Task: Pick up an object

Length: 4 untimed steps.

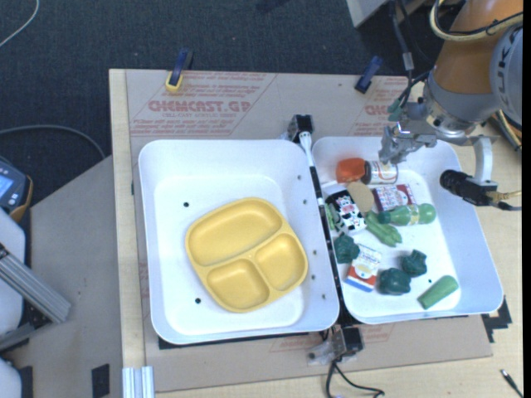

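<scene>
The grey arm with its orange band (477, 36) reached in from the right over the bench (216, 106), its tool (390, 162) lowered into the far end of the right bin (473, 247). Whether the tool was open or closed could not be told from this angle; it sat directly over a small white-and-red bottle (383, 172), touching or just above it, and nothing was clearly seen between its tips.

The right bin held a clutter of small toys. An orange piece (352, 171) lay just left of the bottle, a red-and-white packet (392, 197) just below it, and a tan block (362, 196) beside that. A black-and-white cow-patterned item (345, 214) rested near the divider between the bins. A green bottle (408, 215) lay on its side near the middle, with a green pod (383, 230) next to it. Nearer the front edge sat two dark green broccoli-like pieces (403, 274), a red, white and blue carton (363, 272) and a light green cylinder (437, 291).

The left bin (166, 181) carried a yellow divided plate (246, 254), lying flat and slightly turned, with three compartments.
</scene>
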Each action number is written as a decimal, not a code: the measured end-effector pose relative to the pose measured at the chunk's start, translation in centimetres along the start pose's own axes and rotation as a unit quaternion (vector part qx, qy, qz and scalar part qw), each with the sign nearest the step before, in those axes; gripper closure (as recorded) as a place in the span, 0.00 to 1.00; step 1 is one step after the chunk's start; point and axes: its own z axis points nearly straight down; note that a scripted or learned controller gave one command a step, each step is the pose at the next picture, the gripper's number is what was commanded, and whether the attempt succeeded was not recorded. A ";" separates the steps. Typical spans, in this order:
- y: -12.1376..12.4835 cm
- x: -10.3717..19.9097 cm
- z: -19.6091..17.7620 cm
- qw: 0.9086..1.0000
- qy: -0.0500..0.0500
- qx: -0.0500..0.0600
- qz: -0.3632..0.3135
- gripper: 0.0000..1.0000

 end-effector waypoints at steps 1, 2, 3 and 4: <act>0.1 0.0 -1.9 1.000 0.000 0.001 0.000 1.00; -3.4 4.4 -2.0 1.000 0.002 0.006 -0.001 1.00; -5.3 9.3 -0.9 1.000 0.002 0.006 -0.002 1.00; -7.0 11.6 -2.4 1.000 0.002 0.005 -0.001 1.00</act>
